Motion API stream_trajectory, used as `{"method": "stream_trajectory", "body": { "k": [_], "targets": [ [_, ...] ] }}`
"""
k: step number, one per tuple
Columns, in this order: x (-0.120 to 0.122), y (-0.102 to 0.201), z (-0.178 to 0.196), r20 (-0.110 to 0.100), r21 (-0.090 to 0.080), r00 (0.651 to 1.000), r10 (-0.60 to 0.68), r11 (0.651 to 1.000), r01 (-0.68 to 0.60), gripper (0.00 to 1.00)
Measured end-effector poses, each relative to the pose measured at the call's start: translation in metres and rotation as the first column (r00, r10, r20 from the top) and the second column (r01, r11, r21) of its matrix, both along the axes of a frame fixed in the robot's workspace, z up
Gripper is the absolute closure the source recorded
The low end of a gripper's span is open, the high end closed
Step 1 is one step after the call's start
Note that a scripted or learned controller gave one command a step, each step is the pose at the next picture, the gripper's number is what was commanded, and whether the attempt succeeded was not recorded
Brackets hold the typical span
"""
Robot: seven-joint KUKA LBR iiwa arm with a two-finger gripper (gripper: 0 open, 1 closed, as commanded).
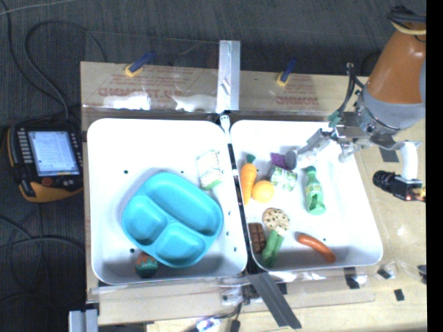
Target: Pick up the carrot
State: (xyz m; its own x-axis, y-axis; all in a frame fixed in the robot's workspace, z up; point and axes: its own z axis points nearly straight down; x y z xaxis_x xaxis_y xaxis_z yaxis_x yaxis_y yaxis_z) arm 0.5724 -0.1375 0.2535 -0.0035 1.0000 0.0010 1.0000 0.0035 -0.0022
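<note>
Orange against white plastic, the carrot point(247, 180) lies lengthwise along the left wall of the right-hand bin point(370, 220), its green top pointing toward the far rim and its tapered tip toward the near one, tucked so close to the divider that it reads as having settled there rather than been set down with care. Just to the carrot's right sits a small orange fruit point(263, 190), touching or nearly touching it, with a green-and-white packet point(282, 178) and a purple piece point(279, 160) beyond that. Farther to the carrot's right stands a green bottle point(313, 191); nearer the front rim lie a speckled cookie point(275, 219), a chocolate bar point(257, 238), a green vegetable point(272, 247) and a red chilli-like item point(316, 247). The grey arm reaches in over the bin's far right corner, its claw point(304, 149) hanging up and to the right of the carrot, well apart from it, nearer the purple piece (whether the claw is released or clenched cannot be told at this angle, and nothing shows between its tips). Left of the carrot, across the divider, the other bin point(104, 185) carries a blue divided tray point(173, 218). By this reading the pick has not yet begun; the crowding fruit and the bin wall look likely to hamper a clean approach.
</note>
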Motion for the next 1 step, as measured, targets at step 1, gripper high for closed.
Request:
{"method": "stream_trajectory", "body": {
  "k": [1],
  "targets": [
    [-0.0082, 0.063, -0.0704, 0.001, 0.0, 0.92, 0.393, 0.92, -0.393, 0.0]
  ]
}}
